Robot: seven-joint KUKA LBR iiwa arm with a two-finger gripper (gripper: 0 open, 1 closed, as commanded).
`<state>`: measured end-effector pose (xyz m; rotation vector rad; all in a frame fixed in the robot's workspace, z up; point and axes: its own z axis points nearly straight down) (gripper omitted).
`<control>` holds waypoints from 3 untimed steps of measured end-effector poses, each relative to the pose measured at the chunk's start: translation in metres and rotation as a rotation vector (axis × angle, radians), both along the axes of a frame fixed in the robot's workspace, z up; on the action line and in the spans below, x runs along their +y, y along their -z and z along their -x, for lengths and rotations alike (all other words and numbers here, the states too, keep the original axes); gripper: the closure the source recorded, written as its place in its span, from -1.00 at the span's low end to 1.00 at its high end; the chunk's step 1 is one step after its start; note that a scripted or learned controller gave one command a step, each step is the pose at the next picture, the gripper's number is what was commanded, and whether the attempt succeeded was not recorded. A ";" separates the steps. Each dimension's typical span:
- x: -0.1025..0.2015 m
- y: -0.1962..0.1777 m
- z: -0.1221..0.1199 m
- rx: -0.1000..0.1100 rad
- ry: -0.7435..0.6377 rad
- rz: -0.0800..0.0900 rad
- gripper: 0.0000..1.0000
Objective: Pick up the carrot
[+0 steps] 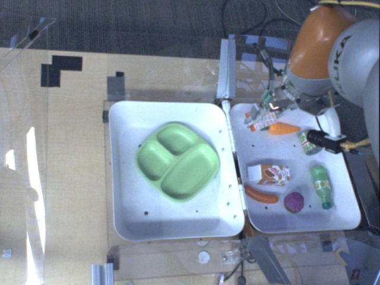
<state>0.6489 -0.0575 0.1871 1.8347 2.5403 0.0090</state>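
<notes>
The carrot (284, 129) lies flat near the far edge of the right bin (350, 218), and the gripper (270, 104) hangs just beyond its left end; whether it is clenched or released I cannot tell. A good grasp would straddle the carrot's narrow width at mid-length, clear of the small red-and-white packet (257, 122) touching its left tip. Around it lie a can (309, 142), juice carton (270, 174), sausage (261, 195), purple fruit (294, 202) and green bottle (321, 186); the left bin (124, 218) holds a green divided plate (178, 161) on the pale wooden bench (53, 177).

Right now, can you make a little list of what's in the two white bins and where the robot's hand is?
left bin: green divided plate
right bin: carrot, small carton, sausage, purple round thing, green bottle, small can
gripper: over the right bin's far end, just left of the carrot
carrot held: no, lying in the bin
</notes>
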 end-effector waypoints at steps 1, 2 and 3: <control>-0.030 0.089 -0.009 0.006 0.265 -0.002 1.00; -0.038 0.101 0.007 0.006 0.599 -0.004 1.00; -0.036 0.076 -0.008 0.004 0.214 -0.001 1.00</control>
